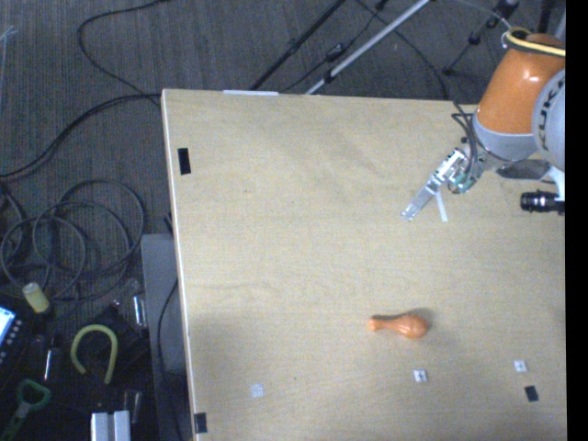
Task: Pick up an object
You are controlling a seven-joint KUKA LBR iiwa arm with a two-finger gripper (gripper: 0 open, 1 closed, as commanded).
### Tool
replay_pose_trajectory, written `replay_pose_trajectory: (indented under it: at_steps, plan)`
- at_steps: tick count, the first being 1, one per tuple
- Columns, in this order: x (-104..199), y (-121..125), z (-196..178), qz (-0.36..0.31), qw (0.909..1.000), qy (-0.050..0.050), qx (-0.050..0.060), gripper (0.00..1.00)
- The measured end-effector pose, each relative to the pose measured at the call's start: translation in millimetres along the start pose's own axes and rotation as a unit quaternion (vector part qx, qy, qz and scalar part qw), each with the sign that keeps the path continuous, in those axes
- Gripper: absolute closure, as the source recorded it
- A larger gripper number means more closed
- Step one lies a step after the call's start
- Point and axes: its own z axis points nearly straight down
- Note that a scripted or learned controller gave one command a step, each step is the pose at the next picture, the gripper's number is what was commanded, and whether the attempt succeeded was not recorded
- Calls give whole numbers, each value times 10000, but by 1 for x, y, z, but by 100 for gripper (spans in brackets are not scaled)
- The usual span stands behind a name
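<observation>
Orange-banded grey arm (524, 99), seemingly silvery tool (428, 202).

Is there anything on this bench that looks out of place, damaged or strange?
Nothing looks damaged or spilled. One small orange object lies on its side on the wooden surface, apart from the tool, which is up and to the right of it.

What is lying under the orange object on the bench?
Under the orange object lies the bare wooden bench top, with a slight shadow beside it. The spot directly below it is covered, so anything there cannot be seen.
</observation>
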Motion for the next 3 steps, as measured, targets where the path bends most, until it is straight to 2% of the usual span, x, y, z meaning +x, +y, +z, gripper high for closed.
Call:
replay_pose_trajectory:
  at_steps: [1, 2, 3]
  plan:
    - [38, 38, 16, -104, 9999, 11, 9, 0]
    - [28, 23, -14, 986, 9951, 1, 7, 0]
    - [16, 26, 42, 528, 9986, 0, 24, 0]
